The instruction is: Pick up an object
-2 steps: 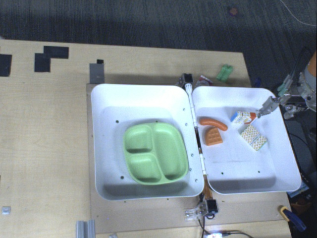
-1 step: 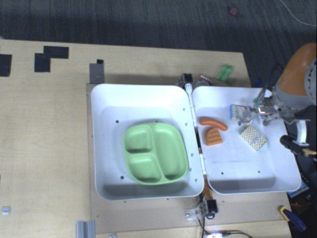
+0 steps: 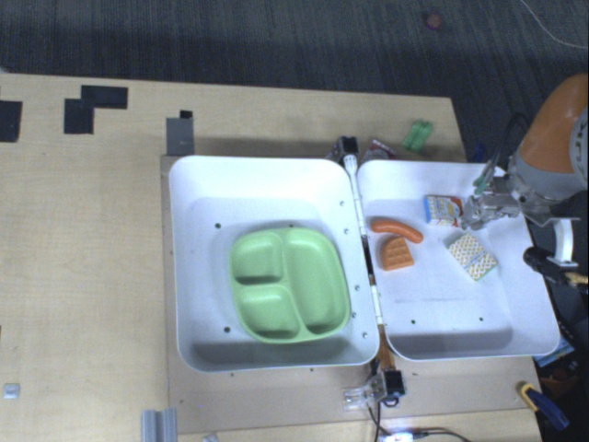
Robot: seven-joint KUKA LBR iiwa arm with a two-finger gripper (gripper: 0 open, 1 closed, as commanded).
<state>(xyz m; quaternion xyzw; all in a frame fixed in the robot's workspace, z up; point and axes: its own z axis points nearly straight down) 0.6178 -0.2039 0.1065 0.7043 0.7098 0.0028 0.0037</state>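
The right bin (image 3: 460, 325) holds an orange sausage (image 3: 397, 229), an orange wedge-shaped toy (image 3: 397, 253), a small blue, white and red box (image 3: 442, 210) and a white patterned packet (image 3: 472, 255). My gripper (image 3: 479, 212) comes in from the right and hangs low over the bin's far right part. It sits just right of the small box and just above the packet. The arm's orange band (image 3: 552, 136) rises behind it. Nothing shows as held by the gripper.
In the left bin (image 3: 198, 247) lies a green divided plate (image 3: 288, 284). A green item (image 3: 419, 136) and a dark clamp (image 3: 347, 145) lie behind the bins. Cables and clips (image 3: 377, 394) sit at the front between the bins.
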